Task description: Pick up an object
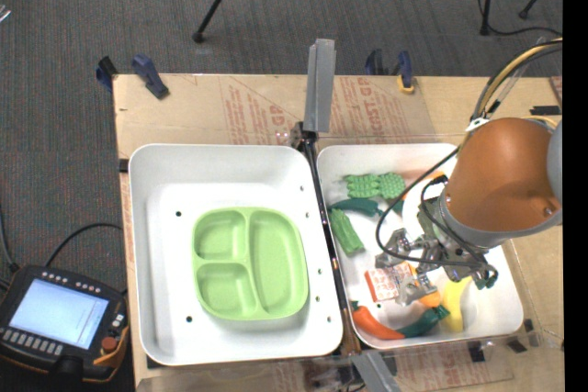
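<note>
Objects: a heap of small toys lies in the right bin [478, 326] — a yellow piece [454, 300], an orange carrot-like piece [377, 323], a red-and-white packet [383, 283], green pieces [375, 186] toward the back.
End effector [430, 269]: low over the heap's front part, just above the packet and yellow piece; whether it grips anything cannot be told.
Left bin [147, 197]: holds a green divided plate [249, 263].
Tabletop [211, 106]: brown board under both bins.
</note>
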`<state>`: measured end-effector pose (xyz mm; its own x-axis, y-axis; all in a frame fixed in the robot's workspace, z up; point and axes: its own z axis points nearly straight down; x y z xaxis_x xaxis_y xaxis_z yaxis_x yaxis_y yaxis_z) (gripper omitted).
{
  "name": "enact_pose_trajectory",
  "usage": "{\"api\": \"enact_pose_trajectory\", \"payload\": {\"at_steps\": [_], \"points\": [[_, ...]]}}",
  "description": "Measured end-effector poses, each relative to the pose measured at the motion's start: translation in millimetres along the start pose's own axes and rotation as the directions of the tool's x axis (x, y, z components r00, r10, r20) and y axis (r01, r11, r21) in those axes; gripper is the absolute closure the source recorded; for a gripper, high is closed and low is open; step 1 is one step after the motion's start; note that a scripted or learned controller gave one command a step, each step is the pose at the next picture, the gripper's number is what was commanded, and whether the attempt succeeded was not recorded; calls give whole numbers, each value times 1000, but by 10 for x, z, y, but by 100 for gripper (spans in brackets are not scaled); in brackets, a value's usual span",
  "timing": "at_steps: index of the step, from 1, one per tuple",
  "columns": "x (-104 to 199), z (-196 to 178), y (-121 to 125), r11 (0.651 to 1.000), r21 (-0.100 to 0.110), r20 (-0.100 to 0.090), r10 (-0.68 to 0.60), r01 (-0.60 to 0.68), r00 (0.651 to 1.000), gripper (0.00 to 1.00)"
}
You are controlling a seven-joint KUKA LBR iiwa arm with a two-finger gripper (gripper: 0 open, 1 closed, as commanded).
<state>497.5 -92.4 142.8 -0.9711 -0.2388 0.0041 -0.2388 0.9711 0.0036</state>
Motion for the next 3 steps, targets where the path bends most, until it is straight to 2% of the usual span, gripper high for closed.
{"api": "enact_pose_trajectory", "payload": {"at_steps": [1, 2, 3], "points": [[-8, -14, -2, 1000, 1, 3, 0, 0, 1000, 0], [-791, 483, -180, 995, 4, 13, 98, -98, 995, 0], [-248, 486, -214, 983, 3, 18, 185, -185, 983, 0]]}}
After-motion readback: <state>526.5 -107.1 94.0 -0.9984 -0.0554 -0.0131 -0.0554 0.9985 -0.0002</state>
